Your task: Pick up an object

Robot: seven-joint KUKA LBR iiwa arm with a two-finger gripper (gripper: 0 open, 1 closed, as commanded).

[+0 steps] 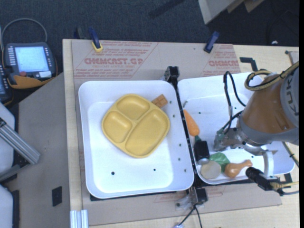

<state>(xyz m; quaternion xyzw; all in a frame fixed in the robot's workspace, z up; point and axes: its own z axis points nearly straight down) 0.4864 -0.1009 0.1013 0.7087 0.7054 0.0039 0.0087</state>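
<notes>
bins: 2, white, side by side (90, 141) (209, 87) | yellow divided plate: 1, left bin (136, 125) | wooden block: 1, at plate's far-right edge (160, 100) | carrot: 1 (191, 122) | black item: 1 (201, 149) | green item: 1 (219, 158) | drumstick: 1, right bin near edge (236, 167) | pale round item: 1 (211, 170)

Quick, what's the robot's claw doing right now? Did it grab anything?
Gripper: down in the right bin near the green toy; open or shut cannot be told, nor whether it holds anything.
</notes>
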